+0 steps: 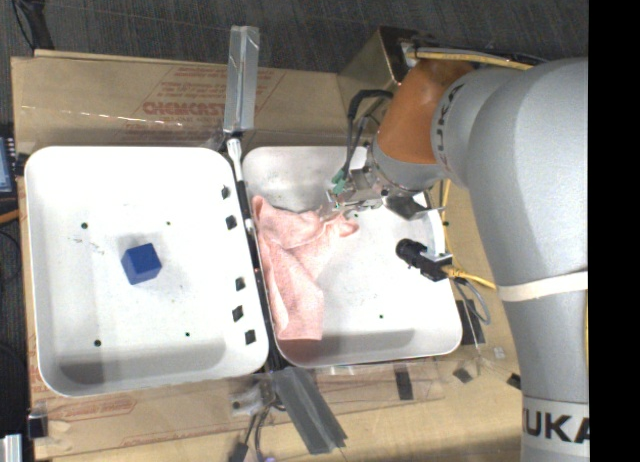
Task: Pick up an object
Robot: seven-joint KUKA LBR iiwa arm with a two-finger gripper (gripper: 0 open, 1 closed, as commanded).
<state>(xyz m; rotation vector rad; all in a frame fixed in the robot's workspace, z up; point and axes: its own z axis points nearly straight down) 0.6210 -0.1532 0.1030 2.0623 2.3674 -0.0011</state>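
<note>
Left bin [60, 250]: one blue cube [142, 262], well left of the divider [245, 250]. Right bin [400, 335]: pink cloth [295, 270] along the divider side, upper corner pulled rightward. Gripper [345, 200]: at that corner, fingers pinched on the cloth.

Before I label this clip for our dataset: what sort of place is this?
Most likely a robotics lab's grasping test bench. A KUKA arm reaches over two white bins set on cardboard, which hold only test items: a blue cube and a pink cloth.
</note>
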